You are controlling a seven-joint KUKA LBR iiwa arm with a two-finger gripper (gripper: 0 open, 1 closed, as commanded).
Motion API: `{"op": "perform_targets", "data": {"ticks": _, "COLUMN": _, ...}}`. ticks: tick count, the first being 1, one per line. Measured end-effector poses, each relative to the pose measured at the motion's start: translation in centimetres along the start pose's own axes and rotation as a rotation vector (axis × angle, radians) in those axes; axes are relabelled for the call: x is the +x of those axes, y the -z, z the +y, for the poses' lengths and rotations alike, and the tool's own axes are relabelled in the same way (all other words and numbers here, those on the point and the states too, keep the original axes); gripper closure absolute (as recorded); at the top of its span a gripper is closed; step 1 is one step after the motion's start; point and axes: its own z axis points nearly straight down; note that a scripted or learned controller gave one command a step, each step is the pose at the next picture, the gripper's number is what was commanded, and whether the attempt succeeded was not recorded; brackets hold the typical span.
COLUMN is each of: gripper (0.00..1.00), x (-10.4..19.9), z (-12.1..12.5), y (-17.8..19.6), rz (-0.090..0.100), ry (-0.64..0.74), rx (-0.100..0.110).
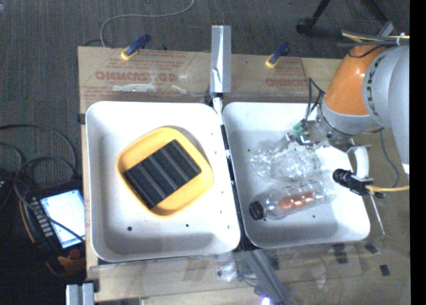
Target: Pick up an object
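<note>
In the left bin (106, 230) lies a yellow pad with a black ribbed top (165, 170), turned at a slant. Near the front of the right bin (346, 230), a clear plastic bottle (293, 202) with a black cap and something orange inside rests on its side. Behind the bottle sits a crumpled clear plastic wrapper (279, 159). My gripper (303, 134) reaches in from the right and is low over the wrapper's back right part. It is small and partly hidden by the wrist.
The grey arm with its orange band (353, 90) covers the right bin's back right corner. A raised divider (226, 157) separates the two bins. A cardboard sheet with two clamps (153, 74) lies behind the bins.
</note>
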Motion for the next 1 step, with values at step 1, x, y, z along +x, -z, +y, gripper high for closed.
{"op": "perform_targets", "data": {"ticks": 1, "gripper": 0.00, "x": -1.69, "z": -3.48, "y": -1.51, "rz": -0.010, "ry": 0.161, "rx": -0.031}}
